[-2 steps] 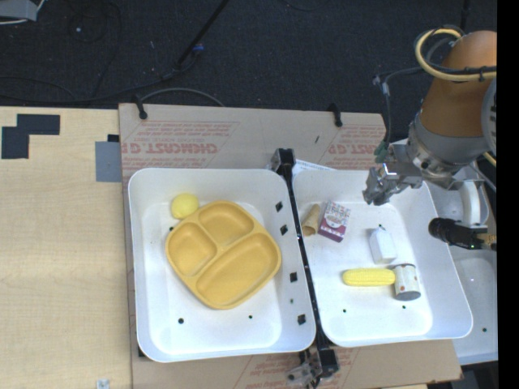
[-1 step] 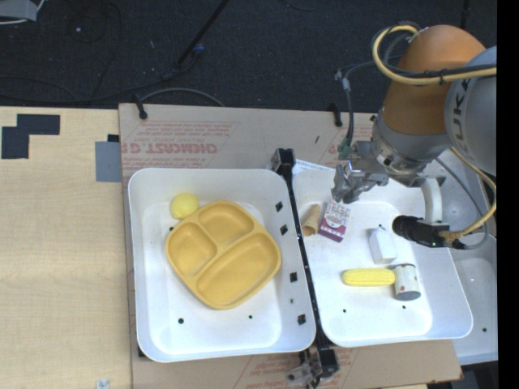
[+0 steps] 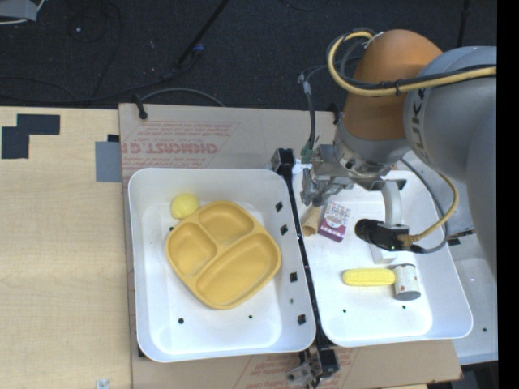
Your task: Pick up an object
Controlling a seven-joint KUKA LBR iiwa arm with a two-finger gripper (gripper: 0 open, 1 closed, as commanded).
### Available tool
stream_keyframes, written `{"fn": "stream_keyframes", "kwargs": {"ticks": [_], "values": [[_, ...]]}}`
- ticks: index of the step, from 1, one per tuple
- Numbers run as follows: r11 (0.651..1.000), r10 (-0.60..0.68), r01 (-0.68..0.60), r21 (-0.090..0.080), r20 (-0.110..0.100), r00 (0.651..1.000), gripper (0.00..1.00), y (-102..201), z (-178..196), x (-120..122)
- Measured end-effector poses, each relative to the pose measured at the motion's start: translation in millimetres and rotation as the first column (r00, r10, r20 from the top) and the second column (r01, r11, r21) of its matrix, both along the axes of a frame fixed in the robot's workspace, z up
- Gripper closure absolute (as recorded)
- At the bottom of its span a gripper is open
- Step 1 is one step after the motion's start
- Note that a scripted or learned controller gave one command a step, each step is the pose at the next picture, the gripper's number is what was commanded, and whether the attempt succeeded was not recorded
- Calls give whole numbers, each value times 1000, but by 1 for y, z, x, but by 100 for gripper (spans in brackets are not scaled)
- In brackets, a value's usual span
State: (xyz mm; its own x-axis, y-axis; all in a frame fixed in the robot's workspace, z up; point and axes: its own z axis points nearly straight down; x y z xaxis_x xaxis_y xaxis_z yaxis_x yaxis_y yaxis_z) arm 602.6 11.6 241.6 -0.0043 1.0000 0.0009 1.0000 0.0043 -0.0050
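Gripper (image 3: pixel 318 191) hangs over right bin (image 3: pixel 381 318), far corner beside the neighbouring bin; spread or closed, cannot tell. Purple-and-white packet (image 3: pixel 335 220) lies in that corner. Probably light, thin card, crushable: pinch gently across narrow sides.

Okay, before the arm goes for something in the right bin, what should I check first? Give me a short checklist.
1. Gripper over the right bin, near its upper-left corner in the view: ok.
2. Gripper already carrying something: cannot tell.
3. Pickable thing close by: ok, the small packet lies just below the gripper.
4. Tan cone clear of the bin's wall: not ok, it lies right against it.
5. Corn cob apart from the small can: not ok, they seem to touch.
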Motion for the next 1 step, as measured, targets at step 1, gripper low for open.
{"fn": "stream_keyframes", "kwargs": {"ticks": [1], "values": [[1000, 1, -1, 0, 1, 1000, 100, 48, -1, -1]]}}
